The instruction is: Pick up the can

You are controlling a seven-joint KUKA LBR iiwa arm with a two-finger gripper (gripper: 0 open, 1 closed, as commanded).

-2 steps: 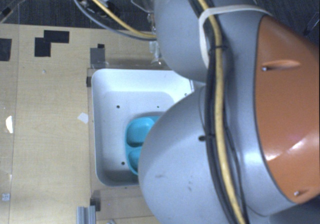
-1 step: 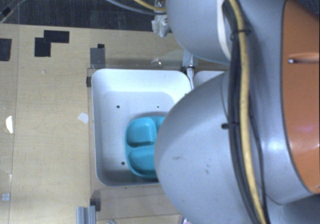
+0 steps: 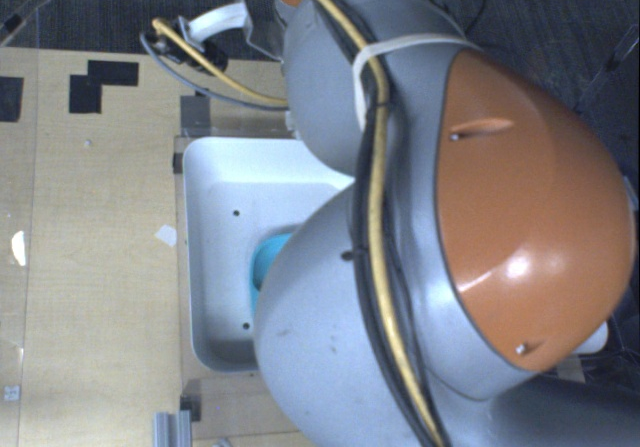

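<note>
The grey and orange arm [image 3: 480, 205] fills the right and centre of the frame, cables running along it. At centre left a white bin [image 3: 215, 235] rests on the wooden counter [image 3: 90, 235], with a turquoise object [image 3: 267, 260] partly hidden behind the arm.

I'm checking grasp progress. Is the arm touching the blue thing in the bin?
Cannot tell. In the camera view the arm overlaps the blue thing in the bin, hiding any contact or gap.

A white bin [image 3: 215, 235] sits on the wooden bench [image 3: 90, 235], holding a blue object [image 3: 266, 260].
</note>
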